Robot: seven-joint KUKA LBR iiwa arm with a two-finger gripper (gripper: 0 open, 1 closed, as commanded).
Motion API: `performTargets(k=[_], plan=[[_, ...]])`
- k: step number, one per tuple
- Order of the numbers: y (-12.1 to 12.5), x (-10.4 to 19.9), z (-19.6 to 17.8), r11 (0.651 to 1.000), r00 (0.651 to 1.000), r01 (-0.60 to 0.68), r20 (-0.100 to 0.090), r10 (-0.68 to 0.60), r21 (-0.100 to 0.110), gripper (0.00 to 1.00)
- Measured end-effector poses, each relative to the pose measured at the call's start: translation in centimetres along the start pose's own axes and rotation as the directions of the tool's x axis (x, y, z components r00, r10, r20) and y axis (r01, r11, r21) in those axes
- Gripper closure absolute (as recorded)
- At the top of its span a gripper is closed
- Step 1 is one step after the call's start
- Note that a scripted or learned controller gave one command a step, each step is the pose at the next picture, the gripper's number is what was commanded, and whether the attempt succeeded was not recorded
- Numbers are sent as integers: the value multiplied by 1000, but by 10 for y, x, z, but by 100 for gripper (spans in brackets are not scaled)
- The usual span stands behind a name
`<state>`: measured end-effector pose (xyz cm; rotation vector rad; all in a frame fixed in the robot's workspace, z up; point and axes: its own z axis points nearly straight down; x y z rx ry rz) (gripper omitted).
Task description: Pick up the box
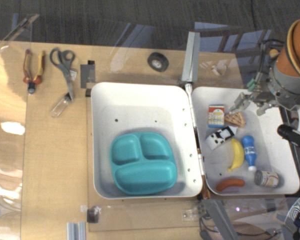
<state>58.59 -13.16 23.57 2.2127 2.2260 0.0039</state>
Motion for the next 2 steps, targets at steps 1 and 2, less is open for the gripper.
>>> performTargets(k=[1,2], plan=[[55,38,49,998,998,-58,0,58,1,0],[54,40,137,998,998,68,0,-68,-2,0]])
